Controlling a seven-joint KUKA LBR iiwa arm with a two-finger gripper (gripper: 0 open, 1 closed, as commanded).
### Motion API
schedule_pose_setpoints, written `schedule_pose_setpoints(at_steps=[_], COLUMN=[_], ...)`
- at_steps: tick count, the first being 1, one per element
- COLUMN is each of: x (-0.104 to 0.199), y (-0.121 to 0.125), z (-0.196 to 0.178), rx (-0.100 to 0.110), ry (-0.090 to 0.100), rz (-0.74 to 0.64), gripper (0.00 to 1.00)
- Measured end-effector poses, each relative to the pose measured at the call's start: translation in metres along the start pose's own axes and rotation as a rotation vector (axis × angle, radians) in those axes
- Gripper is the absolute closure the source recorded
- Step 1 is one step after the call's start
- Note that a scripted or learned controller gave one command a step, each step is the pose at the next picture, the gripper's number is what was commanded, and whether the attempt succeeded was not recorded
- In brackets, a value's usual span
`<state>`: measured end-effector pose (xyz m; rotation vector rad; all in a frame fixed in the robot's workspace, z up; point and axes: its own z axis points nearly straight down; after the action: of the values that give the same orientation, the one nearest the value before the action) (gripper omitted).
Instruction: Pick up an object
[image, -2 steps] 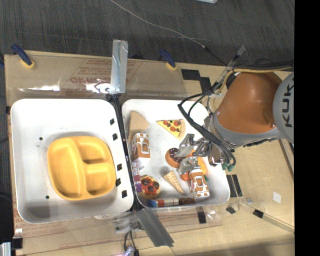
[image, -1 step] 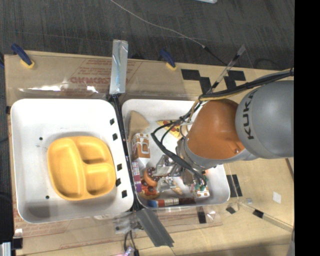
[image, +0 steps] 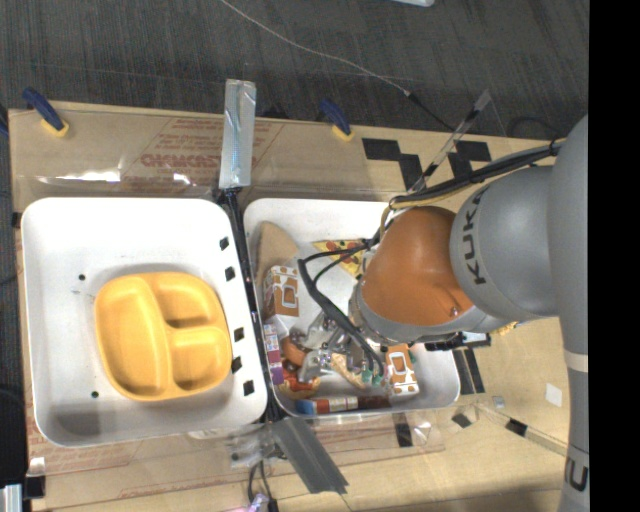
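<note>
- Here, a fixed camera looks down at a slant on a bench with two shallow white bins side by side, the left bin (image: 45, 300) and the right bin (image: 440, 385).
- The left bin holds a yellow divided tray (image: 160, 335), lying flat near its middle, apart from everything else.
- The right bin holds a jumble of small items: a brown and white packet (image: 283, 290) near its left wall, a marker-like stick (image: 340, 403) along its near edge, and an orange and white carton (image: 402, 368) toward its near right corner.
- The grey arm (image: 520, 240) reaches in from the right, and its orange band (image: 415, 265) hangs over the middle of the right bin, hiding much of what lies below.
- The gripper (image: 325, 362) sits low among the clutter in the near part of the right bin, just beside the packet and touching or nearly touching the pile.
- The jaws are tangled with cables and items, so I cannot tell whether they are apart, together, or clamped on anything.
- Judging from this, the step in hand is the reach or grasp attempt inside the right bin; no item is visibly lifted.
- The next move likely calls for closing firmly on a single item, then rising straight up, clear of the neighbours and the bin wall.
</note>
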<state>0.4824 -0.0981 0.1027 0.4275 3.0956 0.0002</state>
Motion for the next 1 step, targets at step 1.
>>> schedule_pose_setpoints(at_steps=[1], x=[0.0042], y=[0.0650], z=[-0.1568], rx=[-0.001], ry=[0.006], rz=[-0.016], gripper=[1.00])
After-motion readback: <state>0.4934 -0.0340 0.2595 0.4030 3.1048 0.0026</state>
